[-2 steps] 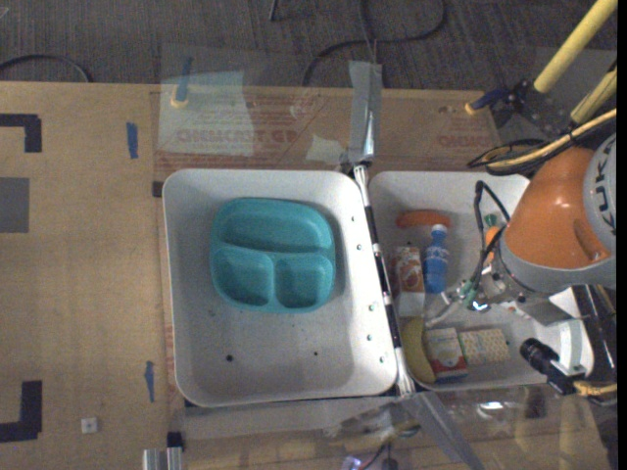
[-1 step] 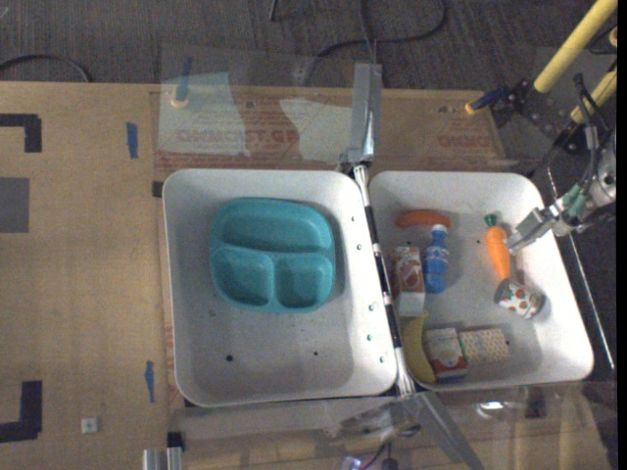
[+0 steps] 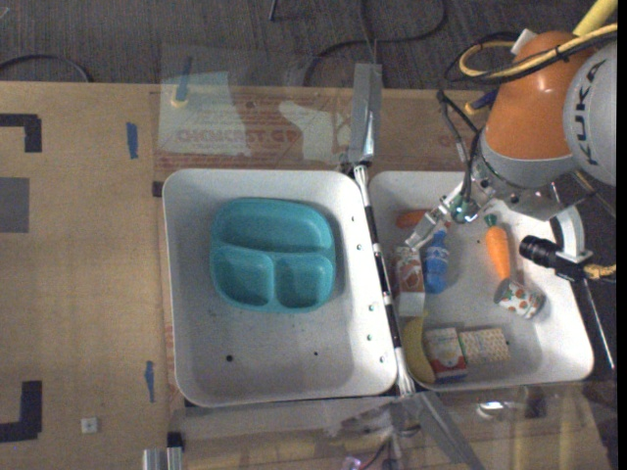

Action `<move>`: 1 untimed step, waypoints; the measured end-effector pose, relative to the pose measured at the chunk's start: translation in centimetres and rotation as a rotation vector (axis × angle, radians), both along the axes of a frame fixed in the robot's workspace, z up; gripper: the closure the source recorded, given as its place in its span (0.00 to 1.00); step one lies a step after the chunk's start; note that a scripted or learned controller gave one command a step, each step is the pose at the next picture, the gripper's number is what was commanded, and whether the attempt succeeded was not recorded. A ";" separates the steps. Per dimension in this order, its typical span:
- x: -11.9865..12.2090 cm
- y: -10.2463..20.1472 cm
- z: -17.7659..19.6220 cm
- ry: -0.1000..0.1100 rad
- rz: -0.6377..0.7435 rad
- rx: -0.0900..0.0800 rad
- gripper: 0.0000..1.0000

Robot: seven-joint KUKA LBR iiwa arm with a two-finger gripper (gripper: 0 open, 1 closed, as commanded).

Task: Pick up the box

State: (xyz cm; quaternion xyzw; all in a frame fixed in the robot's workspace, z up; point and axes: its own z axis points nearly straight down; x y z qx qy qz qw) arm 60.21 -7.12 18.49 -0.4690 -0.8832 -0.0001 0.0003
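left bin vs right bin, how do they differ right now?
The left shallow white bin holds one thing, a teal divided plastic tray; the right shallow white bin holds many small items, among them an orange toy carrot and a blue bottle. The grey arm's gripper hangs over the right bin, not the left bin. The left bin looks wider than the right bin. Both are white, shallow, round-cornered.
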 end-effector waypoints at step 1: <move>4.6 -9.3 -3.5 -0.006 0.050 -0.003 0.00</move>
